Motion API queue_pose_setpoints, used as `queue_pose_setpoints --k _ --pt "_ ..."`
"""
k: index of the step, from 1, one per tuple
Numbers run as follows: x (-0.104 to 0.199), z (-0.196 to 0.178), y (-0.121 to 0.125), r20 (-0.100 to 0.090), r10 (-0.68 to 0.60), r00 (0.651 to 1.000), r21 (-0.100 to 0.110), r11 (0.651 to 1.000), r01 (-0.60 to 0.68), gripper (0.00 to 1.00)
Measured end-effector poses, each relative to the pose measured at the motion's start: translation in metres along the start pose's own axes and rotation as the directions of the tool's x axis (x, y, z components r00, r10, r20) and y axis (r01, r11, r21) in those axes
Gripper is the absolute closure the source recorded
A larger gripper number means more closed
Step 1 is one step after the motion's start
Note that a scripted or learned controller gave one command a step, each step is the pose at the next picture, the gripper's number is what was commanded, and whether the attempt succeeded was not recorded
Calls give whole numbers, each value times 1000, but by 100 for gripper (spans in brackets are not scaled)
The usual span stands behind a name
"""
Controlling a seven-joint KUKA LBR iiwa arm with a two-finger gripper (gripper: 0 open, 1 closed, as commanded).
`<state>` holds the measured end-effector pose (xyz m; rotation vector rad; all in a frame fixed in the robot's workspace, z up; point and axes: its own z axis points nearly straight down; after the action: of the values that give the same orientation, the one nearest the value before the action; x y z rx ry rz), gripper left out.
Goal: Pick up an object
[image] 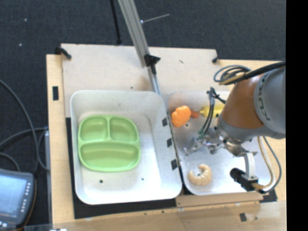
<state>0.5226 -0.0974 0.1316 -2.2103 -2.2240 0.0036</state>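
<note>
Camera view puts us above the bench [110, 66], and we judge the pick as not yet made: nothing sits between the fingers of the two-finger gripper [204, 143], which hangs low over the right white bin [179, 174] with the grey and orange arm [250, 109] reaching in from three o'clock. We can make out metal parts at the wrist, but whether the fingers stand apart or together we cannot tell, since the wrist covers them from above.

Candidates for the pick all lie in the right bin. At roughly eleven o'clock from the gripper sits a small orange rounded toy, pepper-like in shape [181, 115], near the bin's left wall. At twelve o'clock, partly hidden behind the arm, a yellow object [211, 111] shows, its shape unclear to us. At six o'clock lies a pale beige curled piece, shaped like a shrimp or croissant [199, 174], near the gripper but apart from it.

What remains, in our judgement, is the whole grasp: descend on one object, close and lift.

Counting: two white bins; one green plastic divided plate with three compartments [109, 143] resting in the left white bin [82, 186]; three loose objects in the right bin, one orange, one yellow, one beige; one arm and one gripper.
</note>
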Motion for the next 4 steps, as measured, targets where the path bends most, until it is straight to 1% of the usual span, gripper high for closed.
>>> queue_pose_setpoints --k 1,2,3,4 --pt "-5 -15 2 3 8 1000 -10 1000 -8 100" --pt "63 -72 -7 1 -3 1000 -13 1000 3 100" --pt "122 -69 -16 0 -2 1000 -6 1000 2 100" --pt "51 -231 24 5 10 1000 -17 1000 -10 100"
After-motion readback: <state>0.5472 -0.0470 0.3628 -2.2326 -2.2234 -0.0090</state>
